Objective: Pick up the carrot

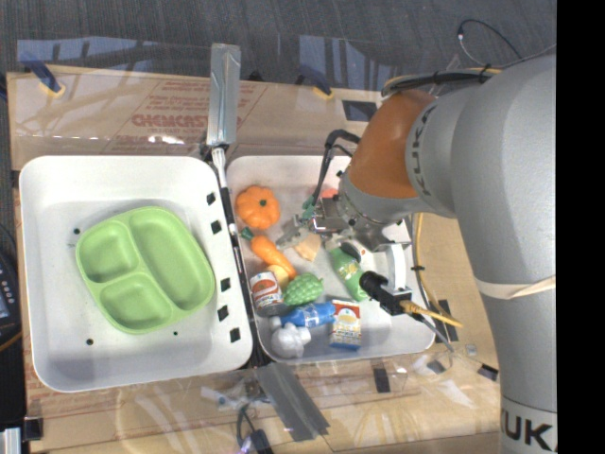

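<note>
A: Carrot, location?
B: We log it frame centre, right bin, below the pumpkin.
A: Gripper?
B: Just right of the carrot; jaws' state we cannot tell.

Just the one camera here, sitting fixed above the bench and looking down at a slant. It's taking in both white bins, the left bin and the right bin, from fairly close, with the arm coming in from the right.
</note>
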`<state>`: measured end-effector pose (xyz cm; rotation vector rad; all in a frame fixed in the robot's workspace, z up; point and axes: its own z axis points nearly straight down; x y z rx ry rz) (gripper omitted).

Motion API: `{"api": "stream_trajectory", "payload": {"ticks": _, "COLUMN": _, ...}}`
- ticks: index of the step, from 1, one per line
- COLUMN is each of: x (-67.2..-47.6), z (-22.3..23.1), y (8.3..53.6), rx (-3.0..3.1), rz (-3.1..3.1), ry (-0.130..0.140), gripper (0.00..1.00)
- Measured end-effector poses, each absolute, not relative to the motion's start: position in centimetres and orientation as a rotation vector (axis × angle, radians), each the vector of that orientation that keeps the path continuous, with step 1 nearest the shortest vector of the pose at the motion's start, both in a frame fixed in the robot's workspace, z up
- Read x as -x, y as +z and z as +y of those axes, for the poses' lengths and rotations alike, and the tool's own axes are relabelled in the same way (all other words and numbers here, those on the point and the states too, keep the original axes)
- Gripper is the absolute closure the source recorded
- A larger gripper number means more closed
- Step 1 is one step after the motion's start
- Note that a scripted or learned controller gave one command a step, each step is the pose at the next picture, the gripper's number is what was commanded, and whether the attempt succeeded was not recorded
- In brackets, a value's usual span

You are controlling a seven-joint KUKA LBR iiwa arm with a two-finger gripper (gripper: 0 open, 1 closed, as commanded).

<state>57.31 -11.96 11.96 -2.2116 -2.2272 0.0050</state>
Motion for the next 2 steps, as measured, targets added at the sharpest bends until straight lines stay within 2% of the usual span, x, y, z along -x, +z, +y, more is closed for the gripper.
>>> {"api": "stream_trajectory", "payload": {"ticks": 1, "x": -62.6, "z": -10.3, "y": 10.2, "rx": 1.938, "rz": -2.491, "ry": -0.009, "gripper": 0.0}}
{"api": "stream_trajectory", "payload": {"ticks": 2, "x": -65.8, "z": -9.7, "y": 9.4, "rx": 1.743, "rz": -2.617, "ry": -0.001, "gripper": 0.0}}
